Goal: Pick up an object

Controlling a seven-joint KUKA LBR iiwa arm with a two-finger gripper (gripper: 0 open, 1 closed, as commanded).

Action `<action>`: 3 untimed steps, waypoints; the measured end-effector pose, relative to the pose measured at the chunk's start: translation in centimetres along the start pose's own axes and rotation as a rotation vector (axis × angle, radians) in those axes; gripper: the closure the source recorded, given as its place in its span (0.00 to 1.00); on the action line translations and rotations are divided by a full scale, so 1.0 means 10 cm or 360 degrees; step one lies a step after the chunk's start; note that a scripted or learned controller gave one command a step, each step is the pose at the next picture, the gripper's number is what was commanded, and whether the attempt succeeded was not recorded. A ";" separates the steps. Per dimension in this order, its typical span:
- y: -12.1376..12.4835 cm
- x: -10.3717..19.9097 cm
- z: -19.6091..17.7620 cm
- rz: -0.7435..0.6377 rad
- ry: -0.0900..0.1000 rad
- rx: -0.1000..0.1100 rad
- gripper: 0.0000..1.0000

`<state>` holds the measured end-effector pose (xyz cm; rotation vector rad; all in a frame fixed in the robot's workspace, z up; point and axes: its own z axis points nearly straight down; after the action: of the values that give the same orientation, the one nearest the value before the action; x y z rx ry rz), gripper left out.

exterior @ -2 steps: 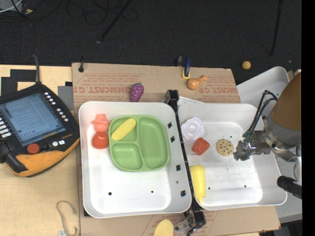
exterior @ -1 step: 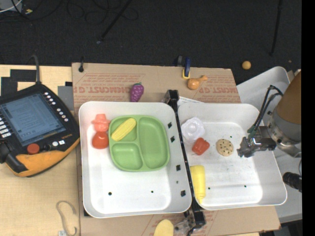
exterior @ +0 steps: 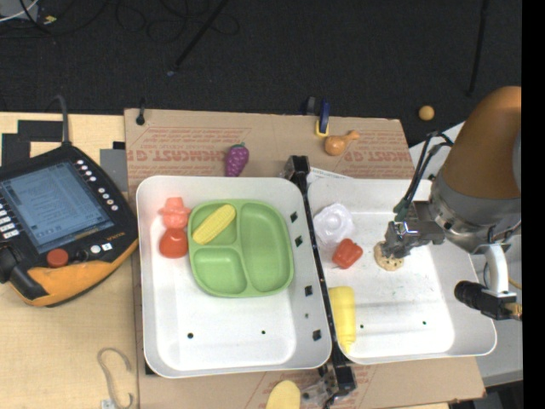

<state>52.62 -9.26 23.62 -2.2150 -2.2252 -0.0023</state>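
The gripper (exterior: 393, 247) hangs low in the right bin (exterior: 426, 331), directly over a small tan cookie-like object (exterior: 390, 262) and touching or almost touching it. A red toy piece (exterior: 347, 253) lies just left of it. A clear crumpled wrapper (exterior: 332, 223) sits above the red piece. A yellow banana-like object (exterior: 342, 313) rests against the right bin's left wall. In the left bin (exterior: 221, 339) a green divided plate (exterior: 240, 248) carries a yellow corn cob (exterior: 212, 222), with a pink and red toy (exterior: 174, 227) to its left.
A purple grape toy (exterior: 237, 158) and an orange pear-like toy (exterior: 339, 142) lie on the cardboard behind the bins. A tablet pendant (exterior: 60, 216) sits at the left. A yellow object (exterior: 283, 394) lies below the bins. The arm's wrist (exterior: 481, 177) overhangs the right bin's right side.
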 end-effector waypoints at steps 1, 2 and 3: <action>0.32 0.55 0.02 0.0000 -0.0001 0.0001 1.00; 0.50 0.99 0.08 0.0003 -0.0002 0.0002 1.00; 0.81 1.34 0.02 0.0004 -0.0001 -0.0001 1.00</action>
<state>60.61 4.18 23.47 -2.2186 -2.2229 -0.0018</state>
